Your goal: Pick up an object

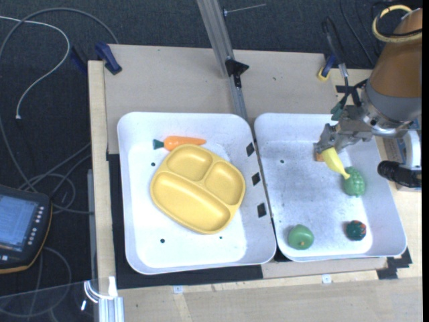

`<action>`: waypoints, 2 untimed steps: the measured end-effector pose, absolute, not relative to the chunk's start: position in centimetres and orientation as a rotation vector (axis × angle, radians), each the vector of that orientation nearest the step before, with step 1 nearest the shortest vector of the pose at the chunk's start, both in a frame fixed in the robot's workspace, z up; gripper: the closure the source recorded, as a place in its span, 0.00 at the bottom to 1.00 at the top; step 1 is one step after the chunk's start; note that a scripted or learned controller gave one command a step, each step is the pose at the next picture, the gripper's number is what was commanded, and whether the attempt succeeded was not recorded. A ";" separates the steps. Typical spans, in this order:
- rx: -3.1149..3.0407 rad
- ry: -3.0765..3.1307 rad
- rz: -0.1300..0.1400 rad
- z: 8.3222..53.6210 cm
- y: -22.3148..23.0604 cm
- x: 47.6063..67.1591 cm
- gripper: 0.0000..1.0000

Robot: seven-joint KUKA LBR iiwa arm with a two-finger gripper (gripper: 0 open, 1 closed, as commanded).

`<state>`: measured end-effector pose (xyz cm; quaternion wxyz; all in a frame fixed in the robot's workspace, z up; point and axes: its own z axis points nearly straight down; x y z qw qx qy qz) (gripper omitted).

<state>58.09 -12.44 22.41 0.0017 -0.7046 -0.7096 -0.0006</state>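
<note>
In the right bin [288, 180] my gripper [330, 149] hangs over the upper right part. A yellow banana-like toy [334, 162] has its upper end between the fingers and slants down to the right. The gripper is shut on it. Its lower tip touches or overlaps a green broccoli-like toy [354, 184]. A green apple [300, 236] and a small dark red-and-green fruit [355, 230] lie near the bin's front edge.
The left bin [134, 240] holds a yellow divided plate [199, 188] and an orange carrot [182, 141] behind it. A metal pole [218, 25] rises behind the gap between the bins. Cables and a tablet [19, 227] lie at the left.
</note>
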 end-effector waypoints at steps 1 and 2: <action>-2.212 -2.228 -0.002 21.6 -6.9 59.7 1.00; -2.215 -2.229 -0.006 22.6 -2.2 61.6 1.00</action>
